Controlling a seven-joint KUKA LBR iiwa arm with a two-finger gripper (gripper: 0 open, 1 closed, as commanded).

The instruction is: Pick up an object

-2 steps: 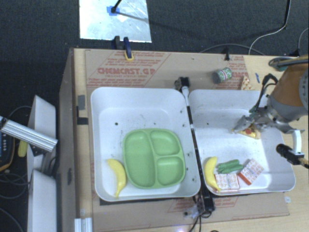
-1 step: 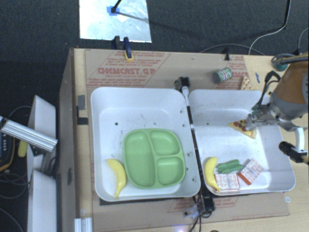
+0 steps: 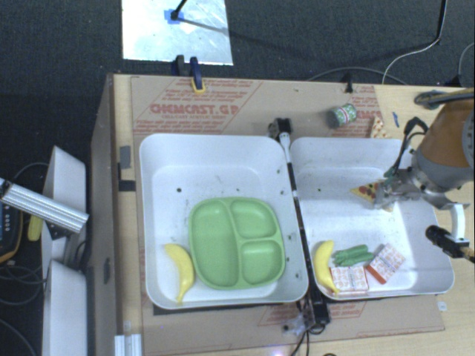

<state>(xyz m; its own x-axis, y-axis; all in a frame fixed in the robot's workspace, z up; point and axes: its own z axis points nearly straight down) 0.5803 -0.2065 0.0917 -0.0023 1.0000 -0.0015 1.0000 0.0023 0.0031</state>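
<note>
Green tray (image 3: 236, 242) in left bin (image 3: 159, 170).

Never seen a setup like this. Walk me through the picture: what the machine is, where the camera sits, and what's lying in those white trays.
One camera looks down at a slant on a bench with two shallow white bins. The grey and orange shape at the right is a robot arm; its gripper is low over the right bin, beside a small orange and yellow item. The view is too blurred to tell whether anything is held.

The left bin holds a green divided plate and a banana at its lower left. Along the right bin's near edge lie a second banana, a green pod-like toy and some red and white packets. A small can sits on the board behind the bins.
</note>
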